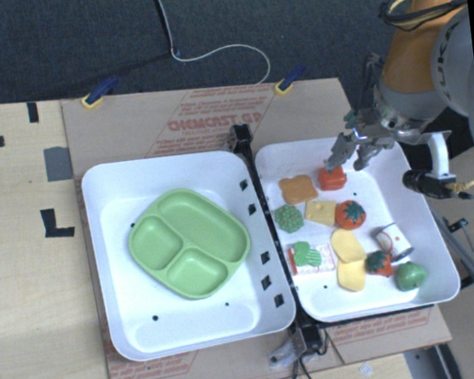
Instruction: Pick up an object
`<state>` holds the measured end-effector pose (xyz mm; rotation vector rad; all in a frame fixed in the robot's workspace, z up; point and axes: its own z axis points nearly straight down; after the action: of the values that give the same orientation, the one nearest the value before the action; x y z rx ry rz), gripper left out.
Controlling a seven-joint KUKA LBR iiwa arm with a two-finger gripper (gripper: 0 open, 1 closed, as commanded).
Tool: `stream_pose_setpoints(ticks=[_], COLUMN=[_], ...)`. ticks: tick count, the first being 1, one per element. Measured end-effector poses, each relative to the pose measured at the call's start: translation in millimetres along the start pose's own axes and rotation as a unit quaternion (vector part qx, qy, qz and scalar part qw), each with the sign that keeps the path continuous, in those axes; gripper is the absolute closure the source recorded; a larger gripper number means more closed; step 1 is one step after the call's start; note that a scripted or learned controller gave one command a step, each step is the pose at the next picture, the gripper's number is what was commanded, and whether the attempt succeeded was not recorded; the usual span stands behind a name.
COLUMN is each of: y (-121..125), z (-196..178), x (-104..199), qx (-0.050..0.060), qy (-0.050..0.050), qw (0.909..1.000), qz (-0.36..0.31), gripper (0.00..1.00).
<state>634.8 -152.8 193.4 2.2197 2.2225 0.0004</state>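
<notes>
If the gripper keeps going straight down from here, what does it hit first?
Most likely the small red-orange toy piece right under the gripper, at the far end of the right white bin. Depth is unclear from this slanted view.

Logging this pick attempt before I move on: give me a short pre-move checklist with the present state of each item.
1. Gripper is over the right bin: ok.
2. A target is close by: ok, the small red piece lies just below the fingertips.
3. Red piece seated between the fingers: not ok, it looks to be resting on the bin floor.
4. Room around the target: cannot tell, the orange-brown piece lies close on its left.
5. Green divided plate sits in the left bin, away from the arm: ok.
</notes>
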Motion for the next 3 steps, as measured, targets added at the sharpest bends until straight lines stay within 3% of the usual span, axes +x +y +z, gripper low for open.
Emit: stream_pose_setpoints(ticks=[1,2,3], y=[0.5,-28.4,-37.0], z=[-30.9,-30.4,-23.3], x=[0.4,54.2,106.6], qx=[0.001,0.003,0.003], qy=[0.0,0.001,0.001], qw=[1.0,1.0,1.0], qz=[0.0,-0.002,-0.002], gripper=[1.0,1.0,1.0])
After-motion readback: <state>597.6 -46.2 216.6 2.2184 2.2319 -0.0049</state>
